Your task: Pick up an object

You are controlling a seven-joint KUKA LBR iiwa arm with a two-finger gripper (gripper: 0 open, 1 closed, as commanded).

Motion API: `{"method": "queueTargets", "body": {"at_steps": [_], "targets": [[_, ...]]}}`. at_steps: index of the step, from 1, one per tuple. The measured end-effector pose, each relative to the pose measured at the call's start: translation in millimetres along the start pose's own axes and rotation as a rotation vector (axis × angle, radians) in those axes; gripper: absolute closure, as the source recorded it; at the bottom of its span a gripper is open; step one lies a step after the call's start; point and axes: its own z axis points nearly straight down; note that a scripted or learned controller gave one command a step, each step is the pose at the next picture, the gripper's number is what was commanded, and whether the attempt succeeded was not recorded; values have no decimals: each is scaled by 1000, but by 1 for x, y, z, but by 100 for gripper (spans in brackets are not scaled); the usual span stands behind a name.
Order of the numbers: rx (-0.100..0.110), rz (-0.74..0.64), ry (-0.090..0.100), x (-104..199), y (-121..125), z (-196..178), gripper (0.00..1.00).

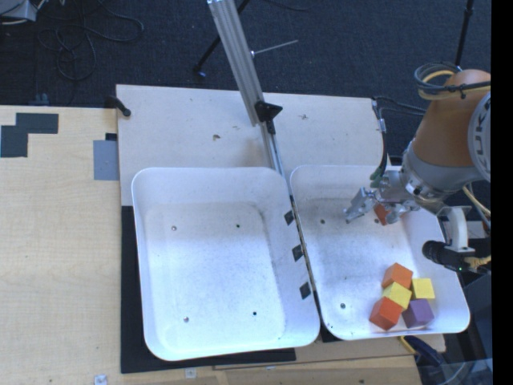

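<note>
Here the gripper [383,209] is hanging over the right bin [337,247], well up from the block pile [403,297] crowded in that bin's near corner. A small red block [383,213] seems pinched in its jaws, probably lifted. Its long axis is too small to judge.
</note>
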Motion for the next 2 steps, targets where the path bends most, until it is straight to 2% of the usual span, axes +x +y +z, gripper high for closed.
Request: {"method": "queueTargets", "body": {"at_steps": [1,2], "targets": [[10,-5,2,6,-9,74,0],[-1,0,-5,-74,-1,59,0]]}}
